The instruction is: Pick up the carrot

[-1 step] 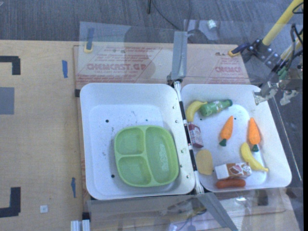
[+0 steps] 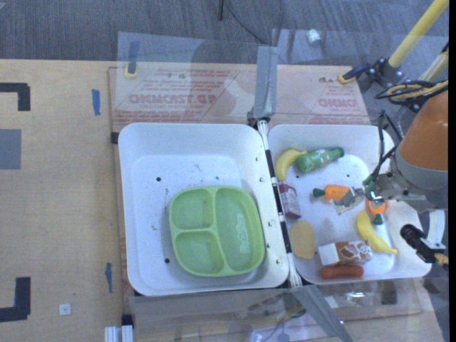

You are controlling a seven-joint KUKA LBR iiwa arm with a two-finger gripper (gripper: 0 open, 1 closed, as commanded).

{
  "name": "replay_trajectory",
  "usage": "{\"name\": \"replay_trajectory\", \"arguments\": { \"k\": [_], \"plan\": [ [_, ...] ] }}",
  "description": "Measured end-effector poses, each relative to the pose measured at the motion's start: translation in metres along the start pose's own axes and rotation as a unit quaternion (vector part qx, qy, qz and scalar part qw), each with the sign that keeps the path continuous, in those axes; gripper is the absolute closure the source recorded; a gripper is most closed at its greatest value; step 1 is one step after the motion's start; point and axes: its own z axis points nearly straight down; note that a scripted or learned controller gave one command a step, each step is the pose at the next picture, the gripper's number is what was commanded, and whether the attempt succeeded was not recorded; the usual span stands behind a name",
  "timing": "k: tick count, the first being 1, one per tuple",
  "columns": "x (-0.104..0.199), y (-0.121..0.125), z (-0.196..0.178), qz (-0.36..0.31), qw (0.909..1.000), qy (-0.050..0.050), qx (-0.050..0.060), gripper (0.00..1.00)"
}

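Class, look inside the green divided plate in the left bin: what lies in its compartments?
The green divided plate holds nothing visible in its three compartments. The left bin floor beneath it is covered.

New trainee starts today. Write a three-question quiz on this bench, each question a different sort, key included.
1. True or false: the green divided plate lies in the same bin as the carrot.
2. Which lies beside the green bottle? A. banana B. sausage C. plate
3. Fill in: the gripper hangs just to the ____ of the carrot in the camera view.

Key: 1 false; 2 A; 3 right.
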Motion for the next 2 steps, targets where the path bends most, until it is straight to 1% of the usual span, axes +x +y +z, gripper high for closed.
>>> {"name": "replay_trajectory", "arguments": {
  "k": [1,2],
  "plan": [
    [0.067,0.049,0.027,-0.01,0.9999,-0.002,-0.005,0.0],
    [0.063,0.05,0.015,-0.008,0.9999,-0.005,-0.008,1.0]
  ]
}}
